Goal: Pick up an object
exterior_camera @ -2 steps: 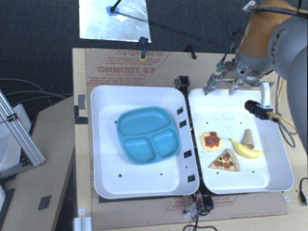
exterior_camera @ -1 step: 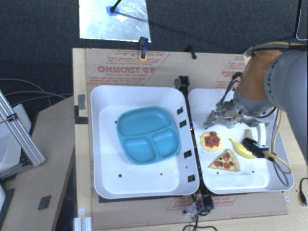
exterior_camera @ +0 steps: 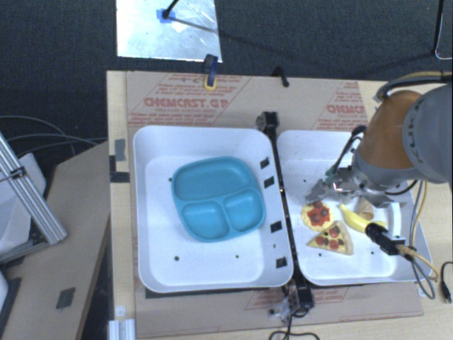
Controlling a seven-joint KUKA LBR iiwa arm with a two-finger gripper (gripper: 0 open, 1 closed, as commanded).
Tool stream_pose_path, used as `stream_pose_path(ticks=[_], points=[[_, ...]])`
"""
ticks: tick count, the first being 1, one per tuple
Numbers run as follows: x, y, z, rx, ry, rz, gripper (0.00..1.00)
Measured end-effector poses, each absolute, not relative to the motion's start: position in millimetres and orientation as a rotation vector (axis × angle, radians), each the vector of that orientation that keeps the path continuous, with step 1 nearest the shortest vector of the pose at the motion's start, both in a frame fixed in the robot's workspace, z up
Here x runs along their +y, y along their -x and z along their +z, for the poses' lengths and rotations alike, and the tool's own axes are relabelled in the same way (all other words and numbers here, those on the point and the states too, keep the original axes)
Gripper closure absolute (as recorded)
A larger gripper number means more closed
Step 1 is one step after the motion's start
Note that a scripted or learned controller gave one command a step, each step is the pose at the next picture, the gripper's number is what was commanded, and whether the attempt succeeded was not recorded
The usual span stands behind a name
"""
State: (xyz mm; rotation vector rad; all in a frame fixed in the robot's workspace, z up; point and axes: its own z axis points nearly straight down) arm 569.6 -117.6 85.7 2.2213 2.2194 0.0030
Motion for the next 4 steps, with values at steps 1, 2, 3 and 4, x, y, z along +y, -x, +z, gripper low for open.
stream_pose_path(ticks=[1,2,3,4], points=[[-81.3,-523.7,84.9,2.223,-2.221,0.002,0.00],[-84.3,-489.1,100.6,2.223,-2.222,-0.001,0.00],[-83.9,-491.7,110.8,2.222,-2.218,0.005,1.00],[-47.0,-534.2,188.6,2.226,-2.206,0.011,1.00]])
